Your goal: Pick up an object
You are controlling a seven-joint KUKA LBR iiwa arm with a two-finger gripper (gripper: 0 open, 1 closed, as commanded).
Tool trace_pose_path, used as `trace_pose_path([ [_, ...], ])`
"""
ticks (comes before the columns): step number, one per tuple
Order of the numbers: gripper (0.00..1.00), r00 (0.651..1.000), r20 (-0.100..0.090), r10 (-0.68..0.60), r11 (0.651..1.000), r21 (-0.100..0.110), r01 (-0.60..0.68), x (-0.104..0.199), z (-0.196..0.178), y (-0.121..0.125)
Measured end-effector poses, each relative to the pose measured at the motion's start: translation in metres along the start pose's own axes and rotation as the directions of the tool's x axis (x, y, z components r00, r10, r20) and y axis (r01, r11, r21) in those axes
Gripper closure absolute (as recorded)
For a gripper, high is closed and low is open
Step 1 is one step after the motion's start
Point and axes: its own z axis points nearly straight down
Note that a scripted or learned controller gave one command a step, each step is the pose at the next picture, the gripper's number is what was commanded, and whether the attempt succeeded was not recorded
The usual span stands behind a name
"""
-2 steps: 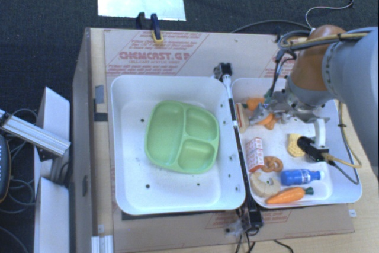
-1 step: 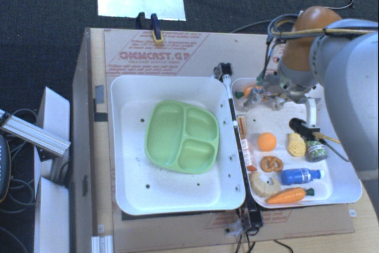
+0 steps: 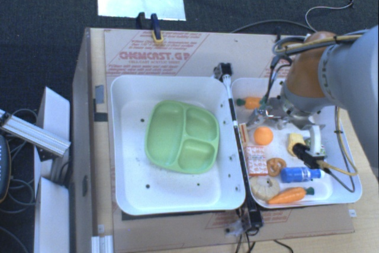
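The objects available for picking lie in the right bin (image 3: 349,183), within reach of the arm (image 3: 331,77) that enters from the right. Near the middle of the bin sits an orange ball (image 3: 263,136). Just below it a small red-and-white packet (image 3: 256,161) lies against the bin's left wall, with a pretzel (image 3: 275,166) beside it. Further toward the front edge are a blue bottle (image 3: 301,174) on its side, a pale round biscuit (image 3: 264,187) and a carrot (image 3: 289,195). A yellow piece (image 3: 295,143) lies to the right of the ball, and a second small carrot (image 3: 251,102) rests at the far end.

The pincer (image 3: 273,114) is positioned low over the far half of this bin, just above the orange ball in the view and between it and the small carrot. Whether its fingers are spread or closed cannot be told, and no object is visible between them. In all likelihood the ball is the nearest candidate, judging by position alone.

The objects are crowded along the left and front of the bin. A descent there risks contact with neighbouring items, and the ball may roll if touched off-centre.

The left bin (image 3: 127,127) contains a green divided plate (image 3: 182,136), set slightly askew. Both bins rest side by side on the table (image 3: 177,53), and a black rail (image 3: 234,127) runs between them.
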Motion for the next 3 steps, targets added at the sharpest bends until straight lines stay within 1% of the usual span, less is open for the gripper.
trace_pose_path([
  [1,0.00,1.000,-0.002,-0.003,1.000,-0.003,0.003,0.025,-0.101,-0.033],
  [2,0.00,1.000,0.000,0.000,1.000,-0.002,0.000,0.005,-0.010,-0.027],
  [3,1.00,1.000,-0.001,-0.002,1.000,-0.002,0.002,0.006,-0.020,-0.026],
])
